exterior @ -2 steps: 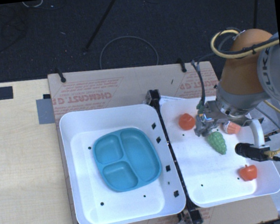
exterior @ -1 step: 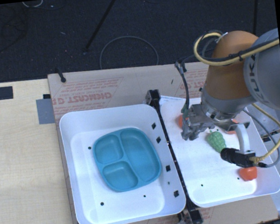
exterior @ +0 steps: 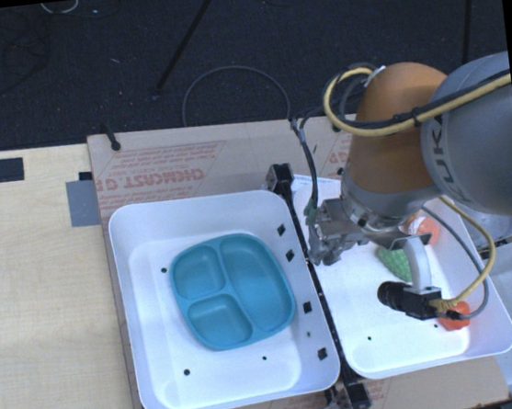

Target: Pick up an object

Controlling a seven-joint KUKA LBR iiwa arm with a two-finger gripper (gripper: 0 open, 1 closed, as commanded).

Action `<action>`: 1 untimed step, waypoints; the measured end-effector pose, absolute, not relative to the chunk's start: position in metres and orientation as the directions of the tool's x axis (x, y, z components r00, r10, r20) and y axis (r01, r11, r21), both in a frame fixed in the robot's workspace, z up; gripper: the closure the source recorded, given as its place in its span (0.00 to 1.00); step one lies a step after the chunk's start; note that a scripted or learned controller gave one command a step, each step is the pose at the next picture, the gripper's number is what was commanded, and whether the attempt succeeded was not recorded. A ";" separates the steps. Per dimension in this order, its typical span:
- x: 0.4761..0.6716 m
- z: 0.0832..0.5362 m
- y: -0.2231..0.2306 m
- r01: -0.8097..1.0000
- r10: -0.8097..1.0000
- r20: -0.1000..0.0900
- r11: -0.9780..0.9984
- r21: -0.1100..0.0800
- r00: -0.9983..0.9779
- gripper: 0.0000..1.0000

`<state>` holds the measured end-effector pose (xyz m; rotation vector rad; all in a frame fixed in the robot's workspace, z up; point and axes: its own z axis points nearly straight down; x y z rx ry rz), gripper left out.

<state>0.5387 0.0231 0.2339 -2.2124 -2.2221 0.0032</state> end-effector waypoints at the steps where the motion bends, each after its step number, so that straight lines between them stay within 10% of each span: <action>1: 0.523 0.220 0.070 1.000 1.000 0.001 0.004 -0.007 -0.004 1.00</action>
